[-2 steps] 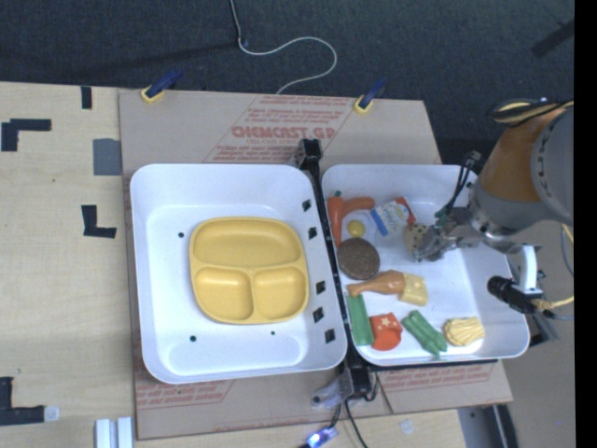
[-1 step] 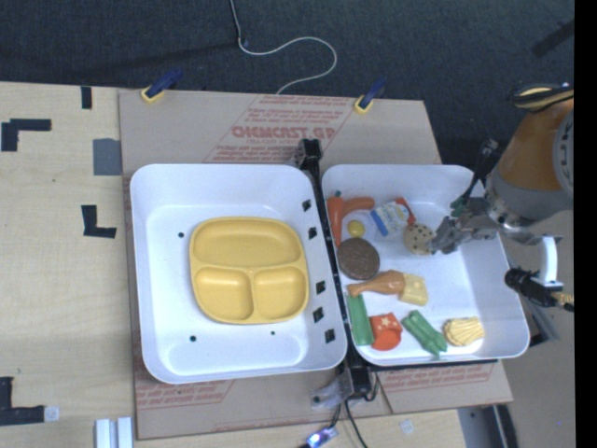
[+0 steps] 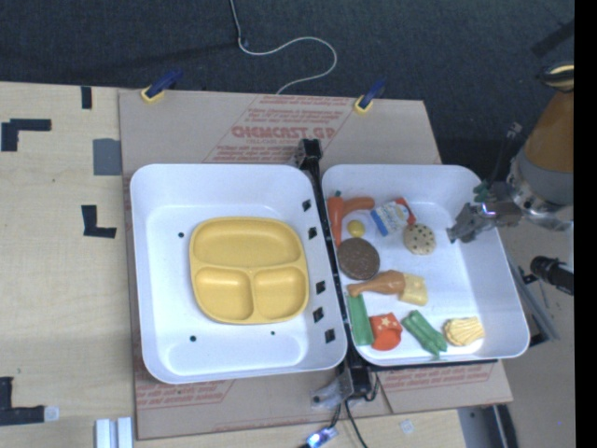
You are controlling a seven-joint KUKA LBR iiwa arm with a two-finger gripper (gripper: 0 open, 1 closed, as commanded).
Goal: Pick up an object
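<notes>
Gripper (image 3: 469,224): hovering over the right bin's (image 3: 494,292) right side; finger spacing indiscernible.
Speckled cookie (image 3: 420,240): lying in the right bin, just left of the gripper, apart from it.

Tray (image 3: 250,269) in left bin (image 3: 159,194); toy foods (image 3: 387,287) in right bin (image 3: 499,297).

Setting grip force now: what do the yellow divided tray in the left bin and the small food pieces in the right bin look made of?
Yellow three-compartment tray: apparently hard moulded plastic, smooth with a dull sheen. Brown drumstick and green bean pod: likely plastic toy food, uniform colours, rounded moulded shapes; too small to be sure.
</notes>
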